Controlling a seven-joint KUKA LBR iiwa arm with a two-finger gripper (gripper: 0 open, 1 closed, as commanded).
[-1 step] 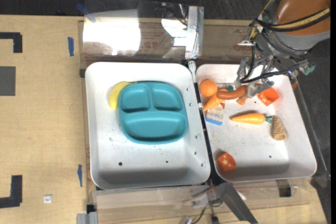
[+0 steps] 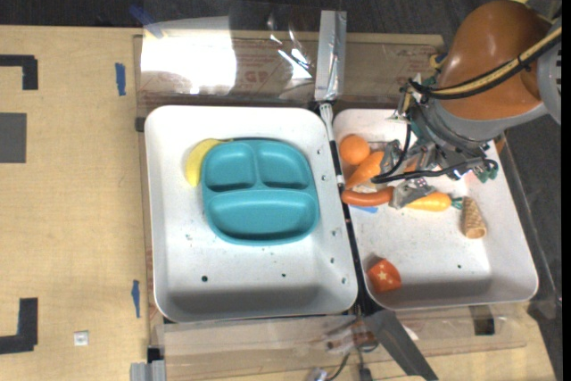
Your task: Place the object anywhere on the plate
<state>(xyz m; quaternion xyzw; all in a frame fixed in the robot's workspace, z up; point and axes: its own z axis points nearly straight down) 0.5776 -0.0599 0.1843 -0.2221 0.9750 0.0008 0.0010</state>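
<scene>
Two shallow white bins sit side by side on the tabletop [image 2: 62,192], and I reach in from the right over the right bin [image 2: 500,272]. The left bin [image 2: 169,254] holds a teal divided plate [image 2: 260,190] with three compartments, lying flat near the bin's middle, and a yellow object [image 2: 195,158] peeks out from under the plate's upper left edge. My hand [image 2: 412,183] hangs low in the upper left part of the right bin, amid a cluster of toy food: an orange round piece [image 2: 353,147] near the bin's upper left corner, a carrot-like orange piece [image 2: 365,169] just below it, a red-orange sausage-shaped piece [image 2: 367,198] lying along the bin's left side, and a yellow-orange piece [image 2: 426,203] just beside my hand. Whether I am clamped on any of them, or my hand is apart or together, I cannot tell; cables and the wrist body cover that spot. A brown textured piece [image 2: 472,219] lies further right, and a red tomato-like piece [image 2: 384,275] rests apart near the bin's lower left.
</scene>
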